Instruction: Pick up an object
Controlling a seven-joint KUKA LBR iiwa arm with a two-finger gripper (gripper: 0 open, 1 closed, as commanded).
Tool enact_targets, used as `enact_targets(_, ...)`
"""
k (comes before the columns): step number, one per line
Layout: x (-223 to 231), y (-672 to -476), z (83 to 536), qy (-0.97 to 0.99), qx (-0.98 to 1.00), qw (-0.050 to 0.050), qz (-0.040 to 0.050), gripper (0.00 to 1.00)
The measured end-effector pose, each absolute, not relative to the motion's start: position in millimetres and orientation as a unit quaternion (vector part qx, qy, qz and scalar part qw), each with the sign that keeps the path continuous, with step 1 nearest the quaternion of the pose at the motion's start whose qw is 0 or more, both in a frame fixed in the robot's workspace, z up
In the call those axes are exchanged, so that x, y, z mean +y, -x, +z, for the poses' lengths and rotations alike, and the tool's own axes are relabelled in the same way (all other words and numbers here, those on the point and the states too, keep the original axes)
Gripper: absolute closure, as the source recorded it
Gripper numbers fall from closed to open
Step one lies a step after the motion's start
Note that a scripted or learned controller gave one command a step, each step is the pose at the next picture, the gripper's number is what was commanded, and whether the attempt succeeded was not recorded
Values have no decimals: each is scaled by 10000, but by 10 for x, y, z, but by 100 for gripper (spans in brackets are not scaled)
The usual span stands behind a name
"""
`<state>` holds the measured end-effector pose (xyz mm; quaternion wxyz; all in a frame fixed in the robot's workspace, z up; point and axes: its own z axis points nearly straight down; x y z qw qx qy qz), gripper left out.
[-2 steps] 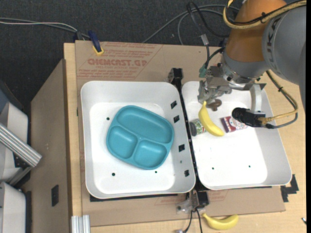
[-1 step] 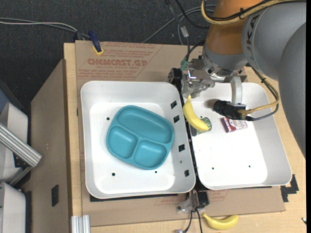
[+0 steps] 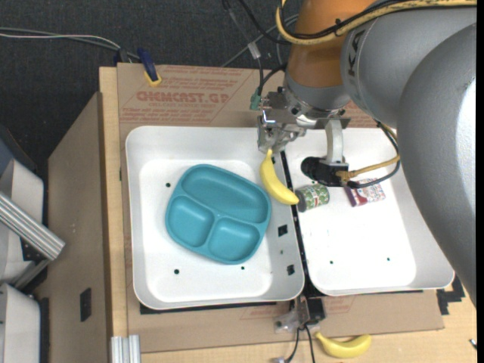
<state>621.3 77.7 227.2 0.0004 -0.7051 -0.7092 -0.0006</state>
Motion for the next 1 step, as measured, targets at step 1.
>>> enact_targets(1, 749, -6213, 2281, 7063, -7079, -1, -4, 0)
